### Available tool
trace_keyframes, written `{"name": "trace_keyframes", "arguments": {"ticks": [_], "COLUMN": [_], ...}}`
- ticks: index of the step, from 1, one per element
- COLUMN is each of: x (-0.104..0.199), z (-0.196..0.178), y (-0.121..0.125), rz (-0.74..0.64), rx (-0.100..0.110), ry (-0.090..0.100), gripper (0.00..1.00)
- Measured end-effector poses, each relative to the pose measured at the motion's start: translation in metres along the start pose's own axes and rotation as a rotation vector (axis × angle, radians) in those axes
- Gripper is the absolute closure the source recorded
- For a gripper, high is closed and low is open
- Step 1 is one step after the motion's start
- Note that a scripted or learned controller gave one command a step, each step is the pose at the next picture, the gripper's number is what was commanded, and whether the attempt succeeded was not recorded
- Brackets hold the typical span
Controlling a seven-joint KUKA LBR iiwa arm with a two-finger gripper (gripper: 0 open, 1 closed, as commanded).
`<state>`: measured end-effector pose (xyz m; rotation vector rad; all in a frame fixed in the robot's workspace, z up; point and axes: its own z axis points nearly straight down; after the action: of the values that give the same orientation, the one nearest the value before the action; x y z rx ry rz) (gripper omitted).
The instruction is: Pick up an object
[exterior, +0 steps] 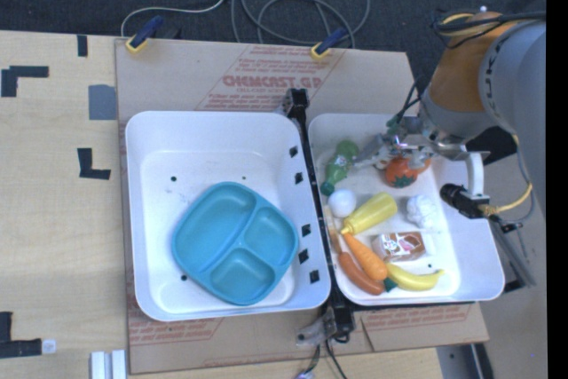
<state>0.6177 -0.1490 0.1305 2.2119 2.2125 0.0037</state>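
- Camera view, looking down at a slant: you see the counter point(53, 191) carrying two shallow white bins side by side, with the grey arm point(497, 75) and its orange band reaching in from the right.
- The tool point(401, 148) sits low over the far end of the right bin point(479, 275), right at a small red-orange toy point(401, 170) with a green patch, something like a tomato.
- You cannot tell from this angle whether the tool is wide or narrow, or whether it has the toy; the wrist hides that part.
- The red-orange toy looks like the thing being tried for. It lies near the bin's far wall, just beside a green toy point(340, 166), so there is little room on that side.
- To do this step well, centre the tool over the round toy, come straight down, and close across its widest part. Lift slowly and check that the toy rises with you.
- A round toy may roll or squirt out sideways, so avoid nudging it toward the wall.
- The right bin also holds a white ball point(342, 203), a yellow bottle point(371, 213), a crumpled white piece point(424, 210), a small brown packet point(401, 245), an orange carrot point(364, 257) and a yellow banana point(413, 279). Bottle, carrot and banana crowd together at the near end.
- The left bin point(142, 146) holds a blue divided plate point(235, 242) with three compartments, lying flat toward the near side. Nothing lies on the plate.
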Motion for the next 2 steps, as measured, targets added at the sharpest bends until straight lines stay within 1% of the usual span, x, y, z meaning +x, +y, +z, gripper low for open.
{"name": "trace_keyframes", "arguments": {"ticks": [1,2], "x": [-0.009,0.008], "z": [0.017,0.045], "y": [-0.004,0.022], "rz": [-0.001,-0.001], "rx": [0.012,0.009], "ry": [0.007,0.001], "gripper": [0.0,0.0]}}
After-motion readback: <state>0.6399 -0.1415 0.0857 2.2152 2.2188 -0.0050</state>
